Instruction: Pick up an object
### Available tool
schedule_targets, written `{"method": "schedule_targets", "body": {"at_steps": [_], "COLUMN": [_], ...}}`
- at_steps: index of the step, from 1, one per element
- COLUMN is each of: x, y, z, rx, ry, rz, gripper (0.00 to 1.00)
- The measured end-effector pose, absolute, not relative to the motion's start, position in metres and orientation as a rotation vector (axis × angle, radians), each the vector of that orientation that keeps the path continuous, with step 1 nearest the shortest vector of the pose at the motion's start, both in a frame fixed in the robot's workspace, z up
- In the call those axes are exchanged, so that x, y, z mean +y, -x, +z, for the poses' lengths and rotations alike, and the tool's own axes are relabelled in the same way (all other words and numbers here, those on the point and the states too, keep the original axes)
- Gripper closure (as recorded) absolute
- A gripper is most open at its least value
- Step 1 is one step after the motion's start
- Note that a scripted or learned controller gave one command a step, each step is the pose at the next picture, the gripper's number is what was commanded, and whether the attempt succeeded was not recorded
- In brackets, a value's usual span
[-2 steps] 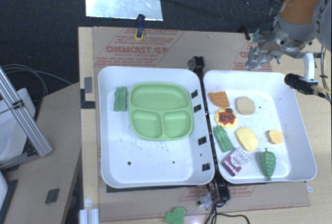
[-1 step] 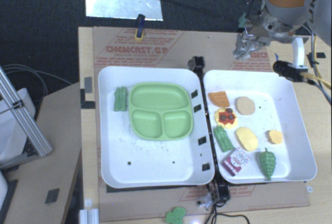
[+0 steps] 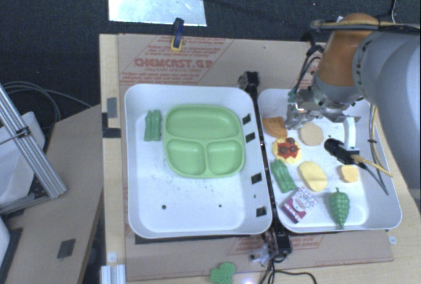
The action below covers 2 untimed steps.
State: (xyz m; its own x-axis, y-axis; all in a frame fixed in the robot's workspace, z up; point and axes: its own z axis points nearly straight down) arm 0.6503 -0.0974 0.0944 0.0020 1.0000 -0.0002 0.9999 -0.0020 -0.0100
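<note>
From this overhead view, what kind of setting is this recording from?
Probably a robotics lab grasping bench: two white bins on a cardboard-covered bench, toy food for picking, and an aluminium frame beside it.

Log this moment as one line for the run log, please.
gripper: low in right bin, over orange piece | grasp: none visible | left bin: green tray, green item

Green tray (image 3: 202,142) in left bin (image 3: 135,164), claw (image 3: 294,116) over right bin (image 3: 388,207)
</note>
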Motion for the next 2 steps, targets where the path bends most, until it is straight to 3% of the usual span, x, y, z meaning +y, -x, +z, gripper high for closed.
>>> {"method": "schedule_targets", "body": {"at_steps": [1, 2], "x": [-0.143, -0.063], "y": [-0.67, -0.67], "z": [0.165, 0.219], "rx": [-2.226, -2.237], "ry": [2.227, 2.212], "rz": [-0.005, -0.01], "gripper": [1.0, 1.0]}}
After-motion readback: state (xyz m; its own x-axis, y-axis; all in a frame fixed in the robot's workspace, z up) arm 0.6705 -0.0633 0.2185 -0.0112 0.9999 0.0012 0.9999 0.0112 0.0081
